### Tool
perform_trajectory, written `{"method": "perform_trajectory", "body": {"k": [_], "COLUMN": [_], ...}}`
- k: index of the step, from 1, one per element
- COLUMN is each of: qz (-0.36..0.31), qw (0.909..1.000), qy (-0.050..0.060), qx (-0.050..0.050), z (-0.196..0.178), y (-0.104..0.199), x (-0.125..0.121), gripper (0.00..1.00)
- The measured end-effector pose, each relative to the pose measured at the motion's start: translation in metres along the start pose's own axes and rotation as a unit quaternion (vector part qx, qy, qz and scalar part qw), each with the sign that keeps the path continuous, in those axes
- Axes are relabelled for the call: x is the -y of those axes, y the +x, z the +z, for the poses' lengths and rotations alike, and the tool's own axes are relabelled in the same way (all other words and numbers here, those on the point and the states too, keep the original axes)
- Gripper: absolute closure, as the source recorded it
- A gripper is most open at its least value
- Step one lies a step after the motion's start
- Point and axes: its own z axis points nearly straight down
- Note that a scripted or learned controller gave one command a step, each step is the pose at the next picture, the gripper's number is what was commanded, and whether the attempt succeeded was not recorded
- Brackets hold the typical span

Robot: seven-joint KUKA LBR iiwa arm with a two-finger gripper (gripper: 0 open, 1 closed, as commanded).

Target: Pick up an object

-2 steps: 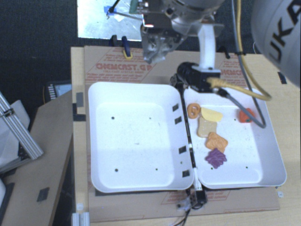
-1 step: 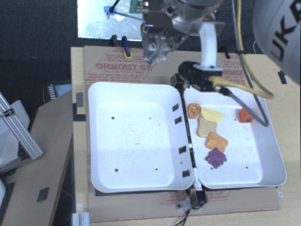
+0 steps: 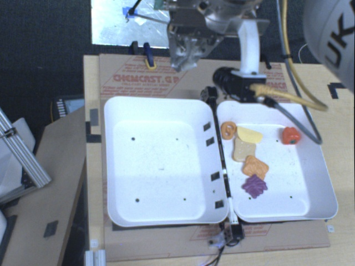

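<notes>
Fingers' spread unclear on blurred metallic gripper (image 3: pixel 186 60), glossy red pepper (image 3: pixel 290 135), knobbly purple grapes (image 3: pixel 254 185), smooth white bin (image 3: pixel 319 173)

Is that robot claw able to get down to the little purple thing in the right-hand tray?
Probably yes. The purple piece lies uncovered in the right bin, with only the orange piece close beside it. The gripper is raised behind the bins.

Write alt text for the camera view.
The robot's hand hangs above the bench, behind two white bins. The right bin holds a pretzel, cheese wedge, bread slice, red pepper, orange cookie and purple grapes.
</notes>
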Motion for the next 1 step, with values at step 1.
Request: {"method": "perform_trajectory", "body": {"k": [1], "qz": [0.008], "qw": [1.0], "qy": [0.003], "qx": [0.002], "z": [0.0245], "y": [-0.0016], "x": [-0.022], "gripper": [1.0]}}
